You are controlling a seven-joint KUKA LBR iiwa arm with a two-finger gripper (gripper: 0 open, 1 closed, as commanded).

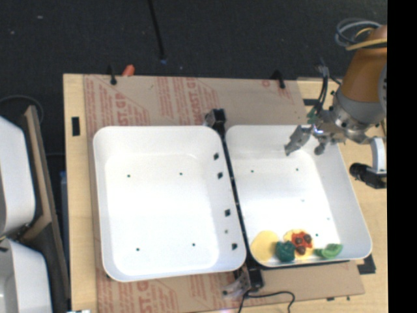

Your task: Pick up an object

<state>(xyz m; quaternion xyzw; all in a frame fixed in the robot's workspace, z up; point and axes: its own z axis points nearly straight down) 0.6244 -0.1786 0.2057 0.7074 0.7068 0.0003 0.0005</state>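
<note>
Objects for picking are bunched at the bottom edge of the right bin (339, 181), low in the frame: a pale yellow round thing (264, 244), a dark green lump (285, 252), a red and orange toy (300, 240) and a small bright green piece (331, 250). They sit close together, some touching. The gripper (306, 142) is held high over the top part of the same bin, well apart from the pile. Its two fingers are spread open and nothing is held between them. No pick seems to be started yet; the reaching step looks to be in hand. For the next move, the gripper likely needs to be carried down the frame toward the pile, lowered over one thing and closed on it. The left bin (104, 175) is seen with only small dark dots on its floor.
</note>
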